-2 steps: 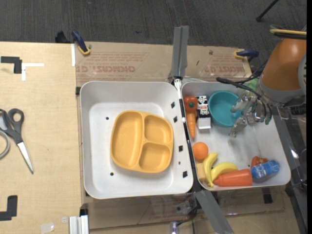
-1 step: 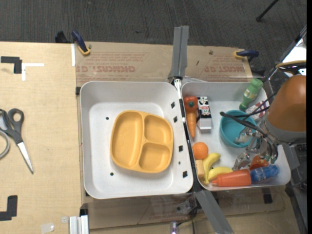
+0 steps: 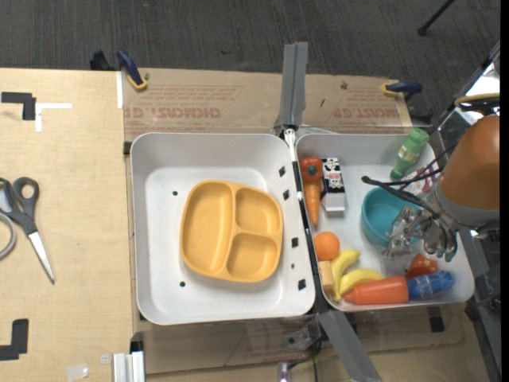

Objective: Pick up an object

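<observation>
In the right bin, the gripper hangs low over the near right part, just beside the teal bowl, with dark cables looping across above it; whether its fingers are spread or pressed together I cannot tell, and nothing can be seen between them. Around it lie the things to pick from: a green bottle at the far right, a black-and-white carton with markings too small to read, a carrot along the left wall, an orange near it, a banana at the near side, an orange-red bottle lying along the near wall, and a blue bottle with a red piece beside it under the gripper. The left bin holds a yellow divided plate with three compartments. Beyond both bins lies cardboard printed in red letters that read upside down and reversed, so the words cannot be made out. Scissors rest on the bench at far left.
</observation>
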Controlling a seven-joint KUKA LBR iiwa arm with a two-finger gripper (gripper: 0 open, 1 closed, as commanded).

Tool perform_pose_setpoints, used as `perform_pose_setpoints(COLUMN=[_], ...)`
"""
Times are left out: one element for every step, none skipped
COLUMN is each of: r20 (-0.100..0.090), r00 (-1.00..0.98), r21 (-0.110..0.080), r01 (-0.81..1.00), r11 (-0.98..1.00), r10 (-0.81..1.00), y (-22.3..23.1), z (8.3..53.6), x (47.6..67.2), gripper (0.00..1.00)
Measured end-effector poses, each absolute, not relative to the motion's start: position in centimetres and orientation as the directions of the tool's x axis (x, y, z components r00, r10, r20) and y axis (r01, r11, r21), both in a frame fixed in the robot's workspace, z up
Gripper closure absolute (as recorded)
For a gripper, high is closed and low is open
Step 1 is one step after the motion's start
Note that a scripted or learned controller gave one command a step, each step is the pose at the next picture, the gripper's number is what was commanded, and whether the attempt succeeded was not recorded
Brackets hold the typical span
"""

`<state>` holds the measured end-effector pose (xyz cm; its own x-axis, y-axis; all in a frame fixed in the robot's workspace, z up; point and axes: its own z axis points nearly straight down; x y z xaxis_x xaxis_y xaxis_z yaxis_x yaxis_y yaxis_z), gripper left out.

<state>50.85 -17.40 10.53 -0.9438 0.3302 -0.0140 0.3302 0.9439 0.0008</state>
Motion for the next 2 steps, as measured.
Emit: perform_pose_setpoints(r20=[-0.006,-0.005], r00=[-0.944,-0.961], r21=[0.001,0.0], r01=[0.33,0.275], r11=[0.944,0.961], r10=[0.33,0.275], y=[-17.3,-16.1], z=[10.2,9.3], x=[50.7,56.4], gripper=[0.0,0.0])
